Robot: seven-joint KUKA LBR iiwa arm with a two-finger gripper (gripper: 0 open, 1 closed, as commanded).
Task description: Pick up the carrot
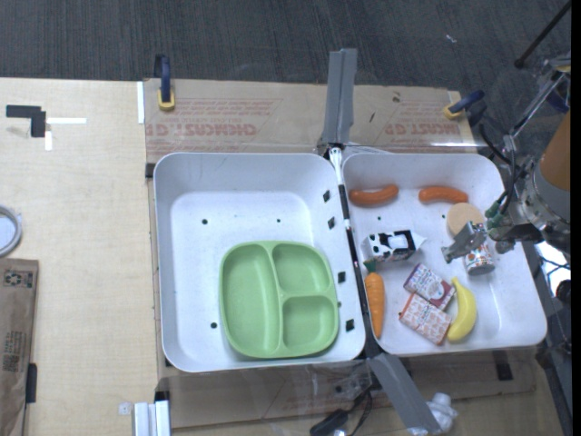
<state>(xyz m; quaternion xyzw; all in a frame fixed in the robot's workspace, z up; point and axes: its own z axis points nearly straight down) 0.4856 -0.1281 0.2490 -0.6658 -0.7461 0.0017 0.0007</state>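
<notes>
Upside-down red print, approx. "CHEMCAST GP", repeated on brown sheet (pixel 309 116) behind bins; recycling mark on cardboard (pixel 16 334).

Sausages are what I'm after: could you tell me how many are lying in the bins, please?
2. One sausage lies at the far left of the right bin, the other sausage to its right, near the arm. None seems hidden.

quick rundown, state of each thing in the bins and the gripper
carrot: lying at the right bin's left wall, not gripped
gripper: low over the right bin, beside a small can
green divided plate: flat in the left bin
banana: lying near the bin's front
two sausages: lying at the back
</notes>
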